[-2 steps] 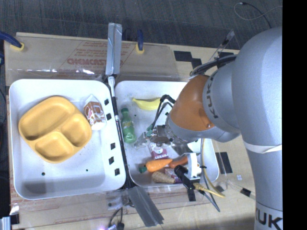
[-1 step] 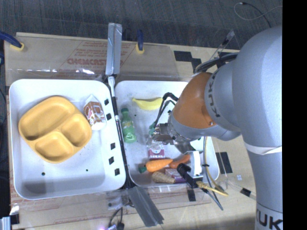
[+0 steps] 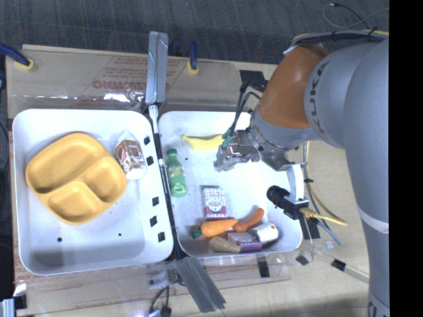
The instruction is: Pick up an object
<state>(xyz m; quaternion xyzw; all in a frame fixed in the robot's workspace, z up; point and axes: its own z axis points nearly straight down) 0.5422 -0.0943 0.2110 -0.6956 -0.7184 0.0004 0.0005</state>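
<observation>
1. A bench of pale wood is carrying two white bins side by side, with dark carpet-like floor lying beyond its far edge.
2. A metal divider is running between the bins; I am using it as my landmark.
3. The left bin is sitting left of the divider, holding a yellow tray with three hollows, well away from the divider.
4. A small packet, brown and white, is lying between that tray and the divider, close to the latter.
5. The right bin is sitting just right of the divider.
6. A green bottle is lying just beside the divider, cap pointing to the far side.
7. A banana, yellow and curved, is lying further right of the divider, toward the bin's far wall.
8. The gripper is hanging right of the banana, just beside its end; whether its fingers are spread or pressed together I cannot tell.
9. A pink box is lying nearer to me, right of the bottle.
10. A carrot and a red-orange sausage-like piece are lying by the near wall, with a purple item and a white-ended tube touching them.
11. The grey arm is reaching in from the right, its orange band showing.
</observation>
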